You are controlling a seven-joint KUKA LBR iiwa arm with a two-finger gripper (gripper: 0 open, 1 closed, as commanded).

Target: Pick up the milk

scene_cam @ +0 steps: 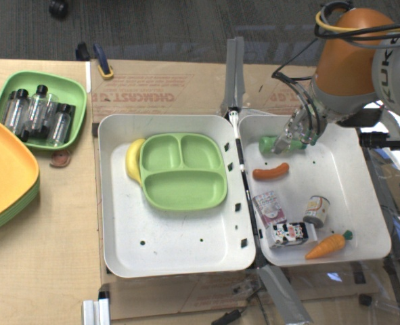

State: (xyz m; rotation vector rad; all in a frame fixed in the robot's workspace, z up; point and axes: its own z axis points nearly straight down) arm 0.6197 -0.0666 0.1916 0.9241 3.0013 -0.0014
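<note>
Camera view | milk [291,233] bin front | fingers [289,143] well behind

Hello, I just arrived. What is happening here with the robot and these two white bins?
A robot arm reaches in from the right, and its gripper hangs low over the far part of the right bin, next to a green item and just above a sausage. Its job is to pick up the milk carton, which lies untouched at the near side of that bin, between a pink packet, a can and a carrot. The left bin holds a green divided plate.
</note>
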